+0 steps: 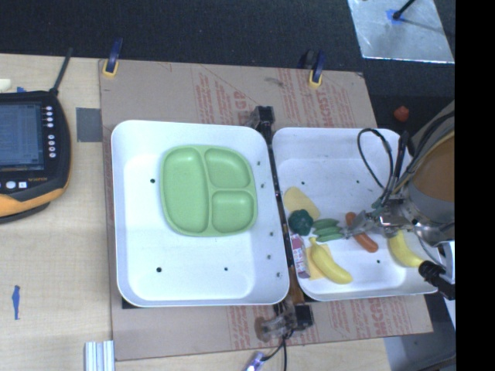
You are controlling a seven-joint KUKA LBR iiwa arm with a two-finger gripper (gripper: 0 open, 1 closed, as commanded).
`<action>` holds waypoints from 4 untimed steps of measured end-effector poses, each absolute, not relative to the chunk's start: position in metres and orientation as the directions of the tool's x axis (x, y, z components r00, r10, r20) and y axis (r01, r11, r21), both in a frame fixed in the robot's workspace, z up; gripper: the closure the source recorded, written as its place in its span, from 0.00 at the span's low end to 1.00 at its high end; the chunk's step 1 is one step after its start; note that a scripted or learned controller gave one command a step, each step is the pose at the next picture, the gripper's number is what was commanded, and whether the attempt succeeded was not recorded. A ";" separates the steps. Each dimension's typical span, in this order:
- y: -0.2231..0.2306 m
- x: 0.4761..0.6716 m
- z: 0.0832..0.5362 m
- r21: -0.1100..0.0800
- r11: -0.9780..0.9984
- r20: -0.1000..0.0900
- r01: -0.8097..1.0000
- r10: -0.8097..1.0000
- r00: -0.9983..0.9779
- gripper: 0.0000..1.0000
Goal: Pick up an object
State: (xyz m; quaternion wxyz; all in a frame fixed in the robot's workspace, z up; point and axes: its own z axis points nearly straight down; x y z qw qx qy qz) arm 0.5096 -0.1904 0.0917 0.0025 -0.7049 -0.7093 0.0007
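My gripper (370, 222) reaches in from the right and hangs low over the right bin (340, 149). It is right above an orange carrot (365, 240). To the carrot's left lie a green pepper-like piece (326, 229) and a dark green broccoli (300, 222). A yellow banana (329, 262) lies near the bin's front. A second banana (404, 250) sits just under the wrist at the right. A pale yellow piece (300, 202) rests by the left wall. I see nothing lifted off the bin floor.
The left bin (135, 207) holds a green divided plate (207, 189). A small pink packet (298, 255) lies along the right bin's left wall. Black cables (384, 161) loop over the right bin's back right. A teach pendant (27, 149) rests on the bench at far left.
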 end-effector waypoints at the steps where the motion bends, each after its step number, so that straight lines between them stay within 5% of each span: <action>1: -0.192 0.509 0.102 -0.007 0.009 0.001 1.000 1.000 -0.009 1.00; 2: -0.167 0.476 0.192 -0.002 0.004 0.001 1.000 1.000 -0.004 1.00; 3: -0.099 0.495 0.211 -0.003 0.007 0.000 1.000 1.000 -0.007 1.00; 4: -0.041 0.586 0.217 -0.003 0.004 0.001 1.000 1.000 -0.004 1.00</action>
